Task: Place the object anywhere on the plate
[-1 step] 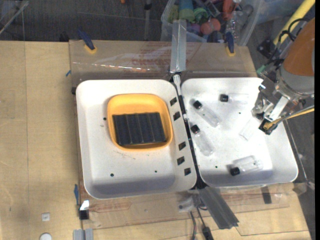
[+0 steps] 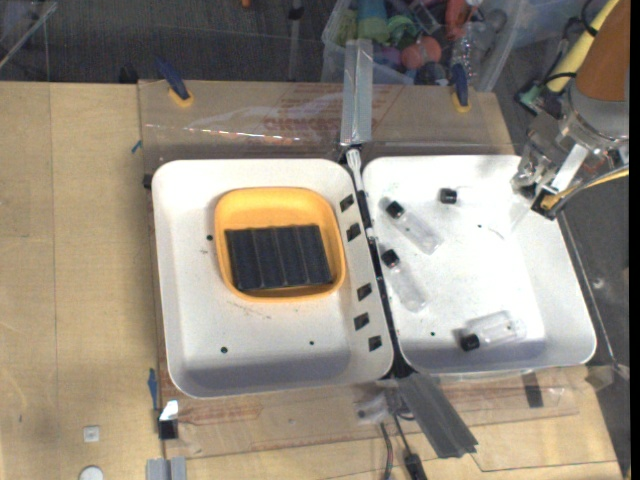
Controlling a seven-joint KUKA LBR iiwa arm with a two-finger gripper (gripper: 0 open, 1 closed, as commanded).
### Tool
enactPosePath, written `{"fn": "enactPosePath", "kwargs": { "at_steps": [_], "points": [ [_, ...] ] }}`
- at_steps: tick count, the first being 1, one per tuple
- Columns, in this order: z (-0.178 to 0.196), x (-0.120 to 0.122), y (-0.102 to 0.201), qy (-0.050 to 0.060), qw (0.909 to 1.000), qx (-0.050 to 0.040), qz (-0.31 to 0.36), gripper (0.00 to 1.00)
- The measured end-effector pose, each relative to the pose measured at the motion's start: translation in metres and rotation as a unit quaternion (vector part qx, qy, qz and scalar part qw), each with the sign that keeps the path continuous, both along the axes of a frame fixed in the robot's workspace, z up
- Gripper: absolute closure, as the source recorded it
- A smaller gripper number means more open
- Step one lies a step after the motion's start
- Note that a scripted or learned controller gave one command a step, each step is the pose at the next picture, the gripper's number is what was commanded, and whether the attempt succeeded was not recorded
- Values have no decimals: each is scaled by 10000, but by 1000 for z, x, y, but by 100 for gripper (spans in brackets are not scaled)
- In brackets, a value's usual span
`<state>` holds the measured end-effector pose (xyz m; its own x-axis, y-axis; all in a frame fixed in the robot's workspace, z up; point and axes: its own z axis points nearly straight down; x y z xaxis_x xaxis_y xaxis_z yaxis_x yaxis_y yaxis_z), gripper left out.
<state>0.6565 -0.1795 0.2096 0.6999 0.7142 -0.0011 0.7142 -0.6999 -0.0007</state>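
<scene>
An orange plate [image 2: 278,201] sits in the left bin [image 2: 190,348]. A dark ribbed rectangular object [image 2: 278,256] lies flat on the plate, covering most of its middle. My gripper [image 2: 542,180] hangs over the far right corner of the right bin [image 2: 560,308], well away from the plate and above the bin floor. Nothing shows in its grasp.
Three clear vials with black caps lie in the right bin: one [image 2: 412,225] at the far left, one [image 2: 402,278] below it, one [image 2: 490,329] at the near edge. A small black cap [image 2: 447,196] lies apart. A divider with black clips [image 2: 360,258] separates the bins.
</scene>
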Motion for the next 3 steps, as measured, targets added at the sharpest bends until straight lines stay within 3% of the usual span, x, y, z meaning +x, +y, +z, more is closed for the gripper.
{"fn": "enactPosePath", "kwargs": {
  "at_steps": [1,2,3],
  "points": [
    [51,-1,-32,-4,9968,-4,804,100],
    [126,11,-31,-9,9758,-6,2186,100],
    [180,11,-33,-22,9092,-17,4164,100]
  ]
}}
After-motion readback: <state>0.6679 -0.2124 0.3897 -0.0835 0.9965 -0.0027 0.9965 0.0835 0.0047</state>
